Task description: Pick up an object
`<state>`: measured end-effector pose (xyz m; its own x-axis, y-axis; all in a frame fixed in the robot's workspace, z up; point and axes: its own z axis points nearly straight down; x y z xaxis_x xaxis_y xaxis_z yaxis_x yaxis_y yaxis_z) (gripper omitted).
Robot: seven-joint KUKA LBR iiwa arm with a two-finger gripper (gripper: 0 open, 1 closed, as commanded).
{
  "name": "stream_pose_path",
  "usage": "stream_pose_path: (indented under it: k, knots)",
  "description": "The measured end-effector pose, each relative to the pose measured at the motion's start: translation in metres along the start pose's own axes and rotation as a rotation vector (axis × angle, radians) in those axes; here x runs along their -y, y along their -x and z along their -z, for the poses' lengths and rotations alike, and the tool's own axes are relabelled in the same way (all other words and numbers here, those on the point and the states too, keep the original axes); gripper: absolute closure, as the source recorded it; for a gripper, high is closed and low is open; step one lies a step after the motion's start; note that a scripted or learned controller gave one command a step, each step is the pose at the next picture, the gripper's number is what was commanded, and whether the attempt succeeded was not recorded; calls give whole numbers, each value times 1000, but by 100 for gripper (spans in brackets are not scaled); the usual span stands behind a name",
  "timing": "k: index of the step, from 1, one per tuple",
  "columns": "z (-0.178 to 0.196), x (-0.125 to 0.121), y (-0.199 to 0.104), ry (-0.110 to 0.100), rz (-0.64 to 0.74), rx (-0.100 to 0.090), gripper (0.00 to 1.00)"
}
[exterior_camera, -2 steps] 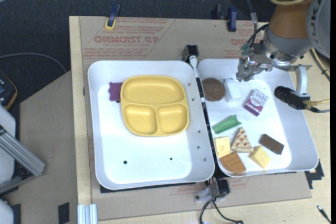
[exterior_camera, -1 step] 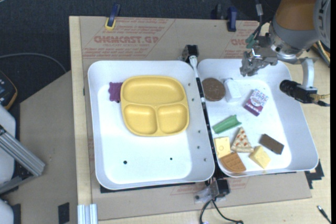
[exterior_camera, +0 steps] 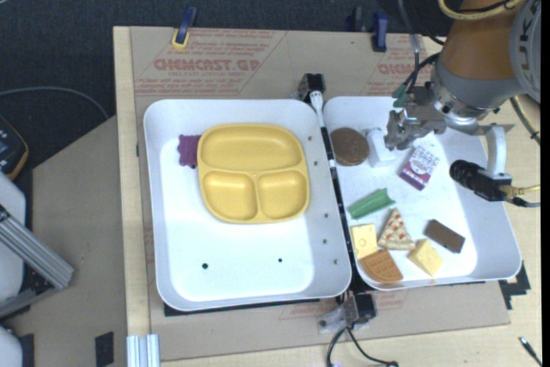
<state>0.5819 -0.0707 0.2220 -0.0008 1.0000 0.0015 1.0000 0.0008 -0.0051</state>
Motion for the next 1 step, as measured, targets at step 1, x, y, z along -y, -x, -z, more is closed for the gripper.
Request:
stream_pose_path:
  k: [1]
  knots:
    - [-2, 47, -41, 0, 2, -1, 100]
